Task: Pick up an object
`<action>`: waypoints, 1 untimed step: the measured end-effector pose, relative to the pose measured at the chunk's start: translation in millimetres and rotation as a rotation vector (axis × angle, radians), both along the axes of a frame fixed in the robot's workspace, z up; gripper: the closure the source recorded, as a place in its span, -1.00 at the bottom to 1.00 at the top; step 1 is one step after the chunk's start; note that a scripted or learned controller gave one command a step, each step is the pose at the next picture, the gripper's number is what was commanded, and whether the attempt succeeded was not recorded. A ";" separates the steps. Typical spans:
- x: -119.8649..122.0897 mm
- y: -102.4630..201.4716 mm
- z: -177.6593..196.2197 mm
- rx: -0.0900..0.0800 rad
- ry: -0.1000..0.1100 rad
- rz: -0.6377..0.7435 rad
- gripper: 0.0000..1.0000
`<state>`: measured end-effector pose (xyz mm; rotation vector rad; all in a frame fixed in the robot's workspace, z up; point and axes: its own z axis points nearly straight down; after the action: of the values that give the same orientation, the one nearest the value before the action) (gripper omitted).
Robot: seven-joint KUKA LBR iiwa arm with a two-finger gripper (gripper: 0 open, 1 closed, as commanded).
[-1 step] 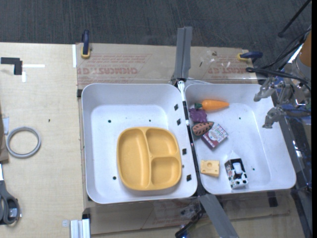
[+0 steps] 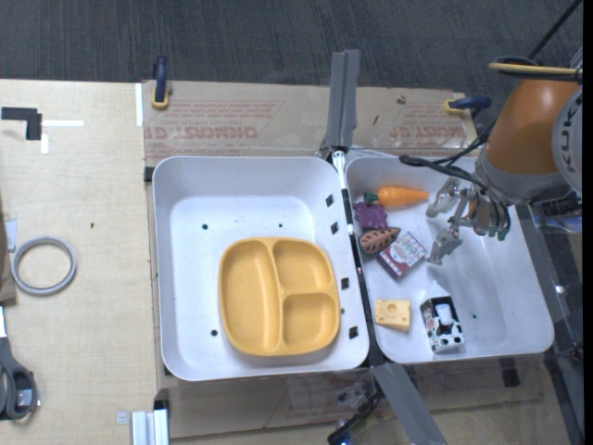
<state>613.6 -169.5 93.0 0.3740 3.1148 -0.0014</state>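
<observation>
The right bin point(image 2: 500, 295) holds an orange carrot point(image 2: 403, 195), a purple bunch of grapes point(image 2: 371, 216), a brown-red leaf-shaped toy point(image 2: 377, 240), a purple-pink packet point(image 2: 403, 253), a yellow cheese wedge point(image 2: 393, 314) and a black-and-white carton point(image 2: 443, 324). My gripper point(image 2: 439, 225) hangs over the upper middle of this bin, just right of the carrot and the packet. It is open, with nothing between its fingers. One fingertip point(image 2: 442, 247) points down towards the bin floor beside the packet.
A yellow divided plate point(image 2: 278, 295) lies in the left bin point(image 2: 185, 211). On the bench to the left lie a grey tape ring point(image 2: 42, 265) and scissors point(image 2: 14, 392). A grey bar point(image 2: 343, 95) stands behind the bins.
</observation>
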 end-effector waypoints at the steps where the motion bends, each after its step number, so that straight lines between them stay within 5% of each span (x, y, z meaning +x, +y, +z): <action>1: 28.6 58.3 -1.7 -0.003 0.017 -0.188 -1.00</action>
<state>642.3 -111.2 91.4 0.6686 3.0825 -0.0104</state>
